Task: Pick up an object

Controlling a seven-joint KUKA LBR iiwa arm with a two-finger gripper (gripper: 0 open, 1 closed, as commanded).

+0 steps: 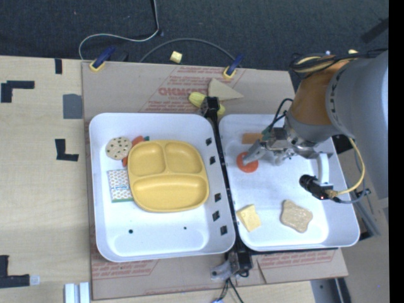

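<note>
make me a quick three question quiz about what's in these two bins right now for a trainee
1. True or false: the yellow divided plate lies in the right bin.
2. Which item is nearest the gripper? A) round cookie B) red-orange piece C) tan bread slice
3. Fill in: the yellow cheese-like square sits near the right bin's ____ front corner, as the camera sees it.

Key: 1 false, it lies in the left bin; 2 B; 3 left.

Wooden bench [38, 188], dark carpet [252, 11]
</note>
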